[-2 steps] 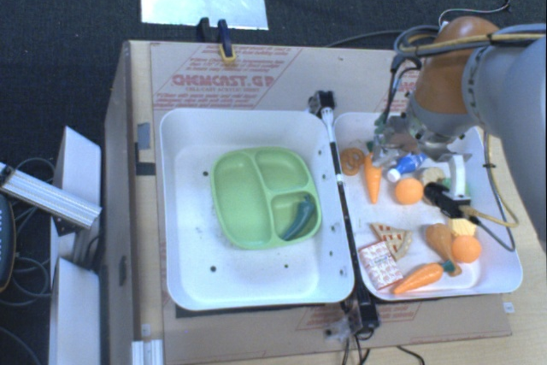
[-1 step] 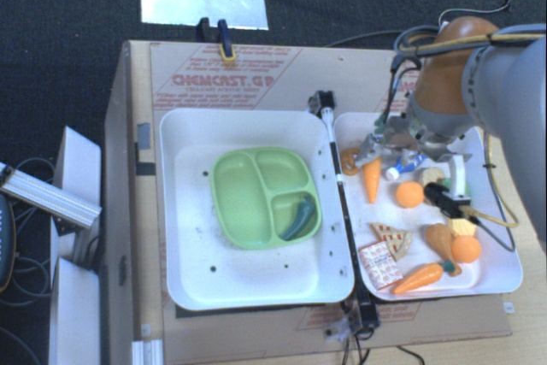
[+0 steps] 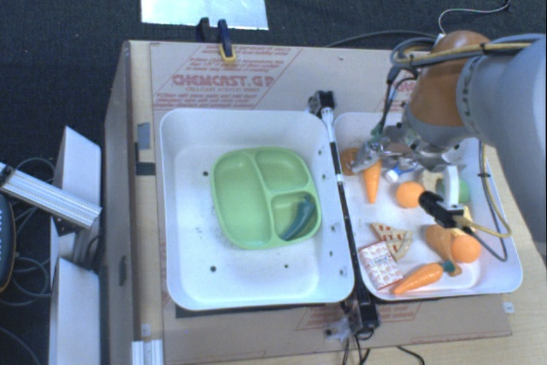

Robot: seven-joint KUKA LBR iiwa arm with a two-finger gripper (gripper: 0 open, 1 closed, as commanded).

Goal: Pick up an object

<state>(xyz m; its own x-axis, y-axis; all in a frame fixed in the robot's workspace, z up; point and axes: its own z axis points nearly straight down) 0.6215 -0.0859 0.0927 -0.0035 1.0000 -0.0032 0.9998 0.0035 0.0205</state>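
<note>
Two bins (image 3: 184, 269), and red "CHEMCAST GP" lettering (image 3: 222, 81) you can read on the board behind.
Your gripper (image 3: 385, 151) hangs over the right bin's orange carrot (image 3: 372, 181), tapered, tip down; finger state unclear.

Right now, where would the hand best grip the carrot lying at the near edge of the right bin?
Probably across the carrot's orange body near the middle, coming from above. It lies flat, tip pointing left, green top at the right; the long sides look open, though the square toy sits close to its tip.

Toy carrot (image 3: 372, 181) upright-angled in right bin (image 3: 504, 269), beside orange ball (image 3: 409, 195)
</note>
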